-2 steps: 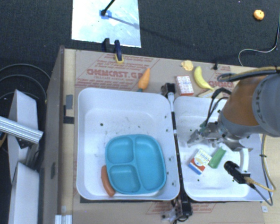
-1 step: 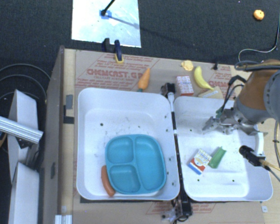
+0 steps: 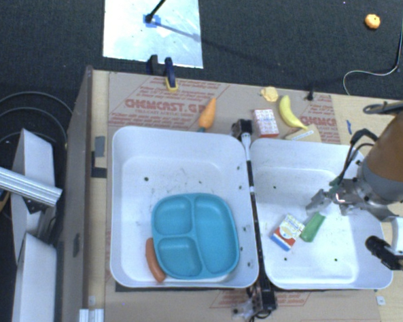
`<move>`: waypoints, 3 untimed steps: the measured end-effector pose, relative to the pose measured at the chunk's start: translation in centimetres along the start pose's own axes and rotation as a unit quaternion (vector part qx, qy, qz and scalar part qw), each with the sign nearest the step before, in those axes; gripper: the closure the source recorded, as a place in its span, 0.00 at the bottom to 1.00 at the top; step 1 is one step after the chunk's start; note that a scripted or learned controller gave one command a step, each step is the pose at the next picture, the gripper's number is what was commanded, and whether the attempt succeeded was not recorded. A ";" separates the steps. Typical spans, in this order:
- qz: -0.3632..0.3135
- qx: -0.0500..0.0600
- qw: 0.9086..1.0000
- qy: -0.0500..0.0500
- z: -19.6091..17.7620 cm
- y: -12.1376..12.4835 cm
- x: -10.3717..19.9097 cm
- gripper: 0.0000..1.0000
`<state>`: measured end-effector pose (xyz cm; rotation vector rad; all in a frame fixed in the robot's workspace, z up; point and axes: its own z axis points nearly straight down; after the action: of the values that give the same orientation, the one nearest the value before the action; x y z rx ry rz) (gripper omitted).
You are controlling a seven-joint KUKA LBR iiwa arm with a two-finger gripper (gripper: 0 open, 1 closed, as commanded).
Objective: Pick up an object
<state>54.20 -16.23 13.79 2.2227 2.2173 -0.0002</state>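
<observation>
In the right bin (image 3: 331, 270) a green cylinder-shaped object (image 3: 312, 227) lies tilted beside a small white, red and blue carton (image 3: 288, 231). My gripper (image 3: 330, 201) hangs just above the green object's upper end, reaching in from the right. Its grey fingers (image 3: 318, 199) are spread open, and nothing sits between them. In the left bin (image 3: 135, 187) a blue divided plate (image 3: 195, 235) rests at the front, with an orange sausage (image 3: 154, 259) along its left edge.
Behind the bins on the cardboard lie a carrot (image 3: 207, 113), a small patterned box (image 3: 266, 122), a banana (image 3: 289, 112) and a small yellow piece (image 3: 269, 94). A black divider rail (image 3: 251, 180) runs between the bins. The arm's body (image 3: 396, 158) overhangs the right bin's far right side.
</observation>
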 end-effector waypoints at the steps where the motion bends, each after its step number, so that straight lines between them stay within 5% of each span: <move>1: -0.001 -0.005 1.000 0.001 5.1 -0.8 1.7 0.00; 2: -0.004 -0.005 1.000 -0.002 4.3 8.0 -2.0 0.00; 3: -0.002 0.003 1.000 0.002 5.5 1.9 2.0 0.00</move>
<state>56.13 -14.23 8.33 2.2233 2.2271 -0.0021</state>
